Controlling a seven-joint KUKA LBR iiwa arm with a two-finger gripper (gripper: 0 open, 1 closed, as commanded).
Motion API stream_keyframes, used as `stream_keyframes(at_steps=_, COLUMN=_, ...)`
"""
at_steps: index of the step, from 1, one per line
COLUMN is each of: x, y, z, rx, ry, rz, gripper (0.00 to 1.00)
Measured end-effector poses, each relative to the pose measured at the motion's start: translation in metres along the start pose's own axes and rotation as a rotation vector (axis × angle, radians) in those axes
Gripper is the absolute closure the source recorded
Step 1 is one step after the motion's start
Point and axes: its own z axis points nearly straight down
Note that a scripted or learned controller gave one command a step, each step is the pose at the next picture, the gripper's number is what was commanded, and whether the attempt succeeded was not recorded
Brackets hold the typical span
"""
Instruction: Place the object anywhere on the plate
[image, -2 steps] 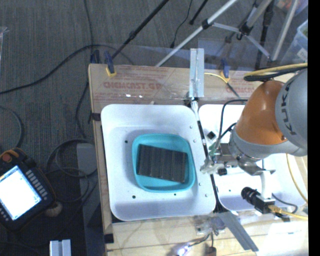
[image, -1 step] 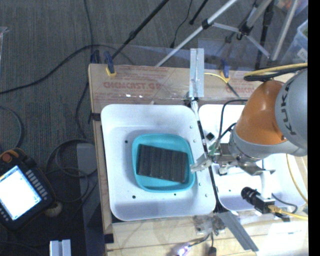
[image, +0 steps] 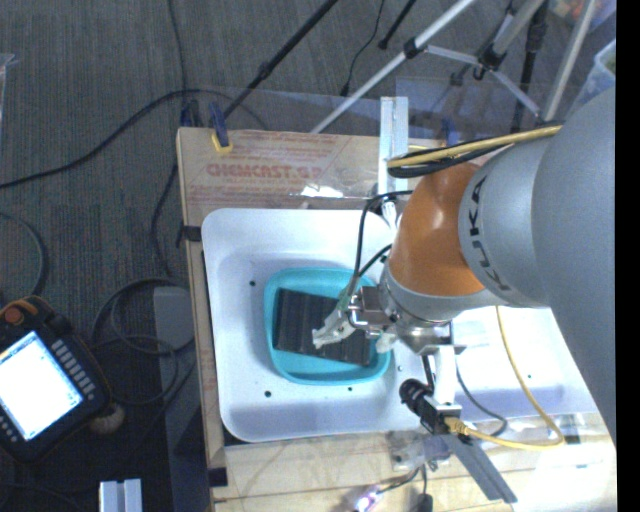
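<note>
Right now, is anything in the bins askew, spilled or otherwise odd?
Nothing stands out. A dark flat object lies on the blue plate in the left bin, slightly skewed to the plate's edges. The gripper sits right over its right end. No spill or damage is visible.

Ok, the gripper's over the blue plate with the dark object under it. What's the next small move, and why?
Probably release and lift straight up. The dark object already lies flat on the blue plate in the left bin, with the gripper at its right edge; whether it grips the object is unclear.
</note>
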Motion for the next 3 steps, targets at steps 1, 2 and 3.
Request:
stream_keyframes(at_steps=1, x=0.0, y=0.0, z=-0.0052, rx=0.008, ry=-0.001, rz=-0.001, gripper=1.0)
stream_keyframes(at_steps=2, x=0.0, y=0.0, z=-0.0052, rx=0.009, ry=-0.001, rz=0.0, gripper=0.0)
stream_keyframes(at_steps=3, x=-0.0001, y=0.0, z=-0.0103, rx=0.017, ry=-0.003, rz=0.0, gripper=1.0)
